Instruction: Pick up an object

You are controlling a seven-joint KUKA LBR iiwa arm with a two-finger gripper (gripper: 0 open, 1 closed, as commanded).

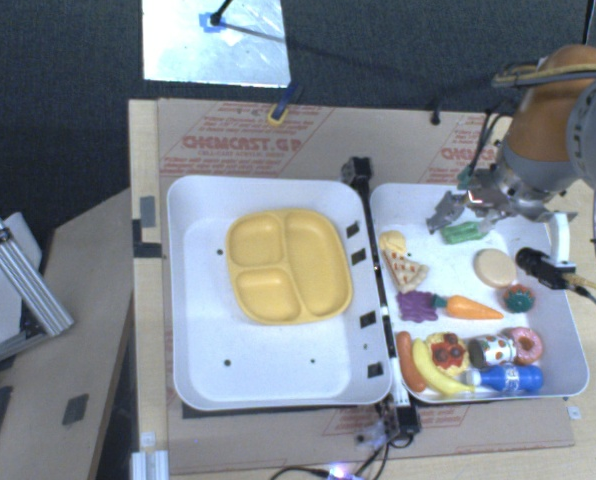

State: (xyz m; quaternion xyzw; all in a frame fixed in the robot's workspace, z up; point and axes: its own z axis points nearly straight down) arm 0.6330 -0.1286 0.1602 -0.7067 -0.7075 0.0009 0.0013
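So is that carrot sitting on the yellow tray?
No, the carrot lies in the right bin, while the tray is in the left bin.

Both bins were plain white: the left bin (pixel 193 268) and the right bin (pixel 563 368). In the left bin lay a pale yellow tray (pixel 286 266). Nearest the arm in the right bin sat a green block (pixel 465 233). Below it were a tan cookie (pixel 495 266), an orange carrot (pixel 472 308) with a green top, and a purple piece (pixel 418 306). Farther from the block were a yellow banana (pixel 433 373), a pink doughnut (pixel 526 344), and a blue bottle (pixel 506 378). The arm (pixel 558 118) was grey with an orange band.
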